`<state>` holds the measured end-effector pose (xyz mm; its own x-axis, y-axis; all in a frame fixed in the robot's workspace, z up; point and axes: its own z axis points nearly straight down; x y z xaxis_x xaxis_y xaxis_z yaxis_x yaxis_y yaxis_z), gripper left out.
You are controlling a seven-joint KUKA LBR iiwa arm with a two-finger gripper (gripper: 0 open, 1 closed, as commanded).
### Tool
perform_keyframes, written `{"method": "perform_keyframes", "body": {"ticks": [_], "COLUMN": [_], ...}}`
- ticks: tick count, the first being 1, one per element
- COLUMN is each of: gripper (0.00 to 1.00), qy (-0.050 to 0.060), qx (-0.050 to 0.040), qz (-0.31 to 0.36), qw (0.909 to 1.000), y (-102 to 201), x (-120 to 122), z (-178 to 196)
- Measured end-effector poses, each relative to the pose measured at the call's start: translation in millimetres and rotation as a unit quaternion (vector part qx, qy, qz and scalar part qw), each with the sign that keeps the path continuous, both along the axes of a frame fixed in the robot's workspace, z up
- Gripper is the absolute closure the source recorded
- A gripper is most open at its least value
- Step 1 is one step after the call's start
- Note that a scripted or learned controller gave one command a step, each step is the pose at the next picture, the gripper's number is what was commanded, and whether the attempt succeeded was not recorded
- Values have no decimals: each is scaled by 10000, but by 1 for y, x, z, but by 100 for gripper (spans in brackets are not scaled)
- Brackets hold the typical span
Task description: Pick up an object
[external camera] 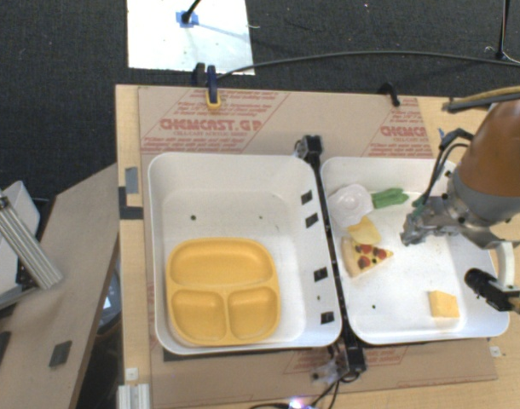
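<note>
The right bin (477, 331) holds several small things. A pizza slice (365, 256) lies near its left wall, with a yellow wedge (365, 231) just behind it. Further back there is a clear round cup (349, 200) next to a green piece (390, 198). A yellow block (443, 304) sits near the front right. My gripper (416, 227) hangs over the middle of this bin, just right of the pizza slice and the wedge, and I see nothing held in it.
The left bin (170, 186) contains a yellow divided tray (224, 290). A black divider with clips (324, 245) runs between the two bins. Both bins rest on a cardboard sheet (243, 118).
</note>
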<state>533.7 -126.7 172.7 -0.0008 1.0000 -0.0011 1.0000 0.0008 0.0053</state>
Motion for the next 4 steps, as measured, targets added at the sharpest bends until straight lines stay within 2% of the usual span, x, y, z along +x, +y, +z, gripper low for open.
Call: {"method": "perform_keyframes", "body": {"ticks": [2,3,4], "gripper": [100,100,100], "qy": [-13,18,9], "qx": [-5,9,10], "qz": [18,38,44], "qw": [10000,10000,10000], "y": [-9,32,83], "x": [2,17,32], "z": [114,99,100]}}
